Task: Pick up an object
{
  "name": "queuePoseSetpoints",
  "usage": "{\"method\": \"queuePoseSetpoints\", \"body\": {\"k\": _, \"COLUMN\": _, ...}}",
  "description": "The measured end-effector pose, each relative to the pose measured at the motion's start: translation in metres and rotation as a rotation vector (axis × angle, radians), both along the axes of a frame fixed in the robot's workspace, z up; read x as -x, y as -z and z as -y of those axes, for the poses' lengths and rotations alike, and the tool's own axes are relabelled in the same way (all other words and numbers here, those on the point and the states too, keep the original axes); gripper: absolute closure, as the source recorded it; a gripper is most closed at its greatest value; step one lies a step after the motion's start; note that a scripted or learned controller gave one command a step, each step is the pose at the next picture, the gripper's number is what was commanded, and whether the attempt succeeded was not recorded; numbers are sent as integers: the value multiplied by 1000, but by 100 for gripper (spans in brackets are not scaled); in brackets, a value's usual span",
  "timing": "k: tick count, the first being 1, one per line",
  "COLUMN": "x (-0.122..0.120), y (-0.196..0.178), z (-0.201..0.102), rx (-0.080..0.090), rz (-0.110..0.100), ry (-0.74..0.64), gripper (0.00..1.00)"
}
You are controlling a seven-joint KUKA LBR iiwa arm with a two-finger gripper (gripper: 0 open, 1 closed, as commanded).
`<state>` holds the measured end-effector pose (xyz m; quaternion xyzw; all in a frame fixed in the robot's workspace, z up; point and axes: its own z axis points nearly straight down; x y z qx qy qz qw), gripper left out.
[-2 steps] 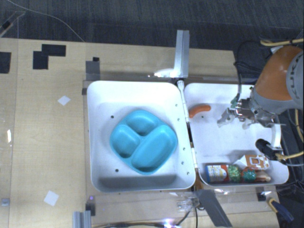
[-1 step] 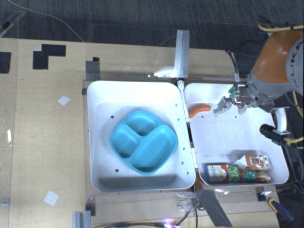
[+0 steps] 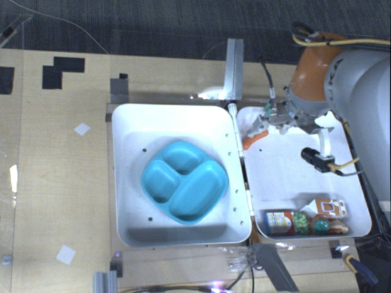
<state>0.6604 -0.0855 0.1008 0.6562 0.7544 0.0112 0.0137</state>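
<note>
You see the pincer [image 3: 269,119] above the right bin's [image 3: 287,170] far-left corner, just over an orange object [image 3: 255,140]; grip state unclear. Blue tray [image 3: 184,180] sits left. Pale wood surface [image 3: 55,182], dark carpet [image 3: 153,11].

Single fixed camera above the counter [image 3: 55,182], looking down at a slant, both bins [image 3: 122,182] framed, mid-distance.

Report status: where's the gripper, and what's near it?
Gripper low at right bin's far left corner. Orange object beside it, grasp unconfirmed. Small items along near wall. Blue divided tray in left bin.
</note>
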Motion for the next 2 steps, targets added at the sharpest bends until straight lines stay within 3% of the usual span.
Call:
{"method": "queuePoseSetpoints", "body": {"k": 1, "x": -12, "y": 0, "z": 6, "rx": 7, "rz": -29, "ry": -245, "gripper": 0}}
{"method": "queuePoseSetpoints", "body": {"k": 2, "x": -12, "y": 0, "z": 7, "rx": 4, "rz": -30, "ry": -248, "gripper": 0}}
